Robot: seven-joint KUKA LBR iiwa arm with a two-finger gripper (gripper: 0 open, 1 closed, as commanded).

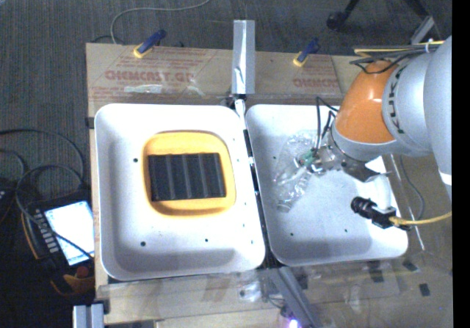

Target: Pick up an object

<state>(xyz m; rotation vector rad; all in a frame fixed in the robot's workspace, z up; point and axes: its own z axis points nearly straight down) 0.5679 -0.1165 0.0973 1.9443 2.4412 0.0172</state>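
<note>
A crumpled clear plastic wrapper (292, 171) lies in the upper left part of the right bin (334, 235). My gripper (314, 161) hangs low over the wrapper's right edge, beneath the orange band of the arm, and looks to be touching the plastic. A flat yellow holder with a black ribbed insert (186, 176) rests in the middle of the left bin (117, 202), well away from the gripper.
A metal upright (243, 55) stands behind the seam between the bins. Two blue-and-yellow clamps (149, 42) (307, 50) sit on the cardboard at the back. The arm covers the right bin's upper right corner.
</note>
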